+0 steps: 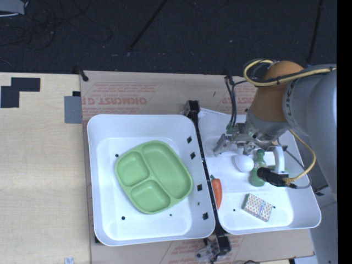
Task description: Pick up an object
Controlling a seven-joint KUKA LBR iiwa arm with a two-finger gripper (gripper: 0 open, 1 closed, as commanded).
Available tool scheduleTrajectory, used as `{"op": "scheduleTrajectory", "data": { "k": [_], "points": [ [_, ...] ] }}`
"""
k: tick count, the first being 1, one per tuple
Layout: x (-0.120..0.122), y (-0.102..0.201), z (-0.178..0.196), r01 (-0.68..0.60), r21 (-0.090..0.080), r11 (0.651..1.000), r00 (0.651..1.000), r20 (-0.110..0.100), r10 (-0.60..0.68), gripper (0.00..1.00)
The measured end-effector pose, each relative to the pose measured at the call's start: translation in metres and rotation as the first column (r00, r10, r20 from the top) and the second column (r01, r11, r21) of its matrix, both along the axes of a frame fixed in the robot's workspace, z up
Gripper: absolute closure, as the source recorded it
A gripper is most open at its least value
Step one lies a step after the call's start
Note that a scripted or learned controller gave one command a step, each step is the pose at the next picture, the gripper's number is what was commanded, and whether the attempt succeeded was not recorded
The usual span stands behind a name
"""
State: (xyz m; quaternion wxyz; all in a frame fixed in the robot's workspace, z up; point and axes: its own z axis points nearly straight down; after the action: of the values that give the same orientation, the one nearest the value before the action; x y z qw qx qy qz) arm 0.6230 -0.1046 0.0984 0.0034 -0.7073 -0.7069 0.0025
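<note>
Just white egg (pixel 243 163) beside fingers (pixel 228 142)

Your arm (pixel 313 103) is a thick, smooth grey tube with a rounded orange band (pixel 275 95) just above the wrist. A yellow cable (pixel 258 67) loops over the top of that orange band, and thin black cables run down beside it. Below the band you see the end effector (pixel 247 144), a cluster of grey metal brackets with a white piece and a black block.
</note>
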Motion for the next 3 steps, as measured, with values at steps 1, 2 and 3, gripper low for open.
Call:
{"op": "scheduleTrajectory", "data": {
  "k": [1,2,3],
  "points": [
    [0.0,0.001,-0.011,0.002,-0.001,1.0,1.0,0.004,-0.002,0.0],
    [-0.001,0.0,-0.001,0.006,0.0,1.0,1.0,0.002,-0.006,1.0],
    [-0.005,-0.008,0.058,0.005,-0.002,1.0,1.0,0.011,-0.005,1.0]
  ]
}}
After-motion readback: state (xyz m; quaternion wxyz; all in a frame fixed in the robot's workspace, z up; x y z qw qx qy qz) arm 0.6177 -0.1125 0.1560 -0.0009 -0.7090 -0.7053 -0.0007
